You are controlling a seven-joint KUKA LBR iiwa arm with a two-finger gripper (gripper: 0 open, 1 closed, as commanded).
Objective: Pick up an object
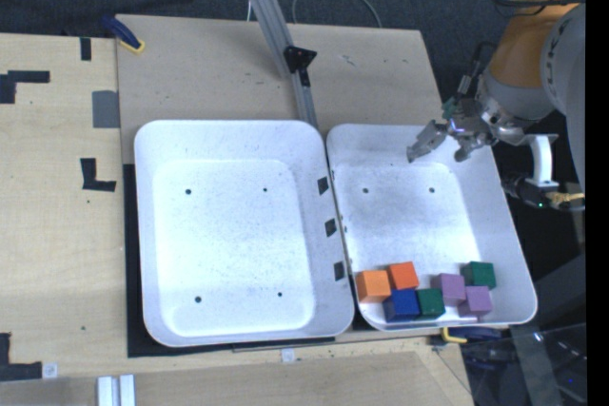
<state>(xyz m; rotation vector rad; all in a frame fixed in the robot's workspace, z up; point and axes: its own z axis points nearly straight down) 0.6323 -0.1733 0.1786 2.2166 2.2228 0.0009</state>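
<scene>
The gripper [441, 145] hangs spread wide and empty; the small blocks [425, 290] sit clustered well below it, at the bin's [400, 204] near edge. They look light, rigid; pinch opposite flat faces.

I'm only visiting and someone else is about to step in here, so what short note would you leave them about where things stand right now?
Gripper: open, holding nothing, over the far edge of the right bin.
Blocks: all clustered at the near edge of that bin: two orange blocks, blue block, two green blocks, two purple blocks.
Left bin: beside it.
Done: nothing picked yet.
Left: move to the cluster, close on one block, lift it.
</scene>
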